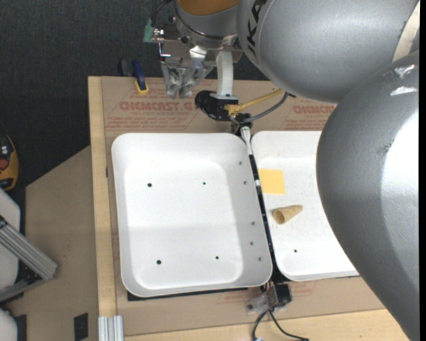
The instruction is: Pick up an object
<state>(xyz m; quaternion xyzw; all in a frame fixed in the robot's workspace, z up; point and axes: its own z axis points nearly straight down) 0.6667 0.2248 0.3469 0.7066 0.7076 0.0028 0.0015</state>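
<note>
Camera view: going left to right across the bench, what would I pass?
Left bin → yellow square → cone → grey arm.

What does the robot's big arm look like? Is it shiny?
The arm is made of big, smooth, rounded grey shells that gleam a little under the light. Dark letters are printed on one shell near the top. Above the wrist sits an orange band. Below that hangs the gripper, a small silvery metal piece with grey fingers and a bit of green on its side.
</note>
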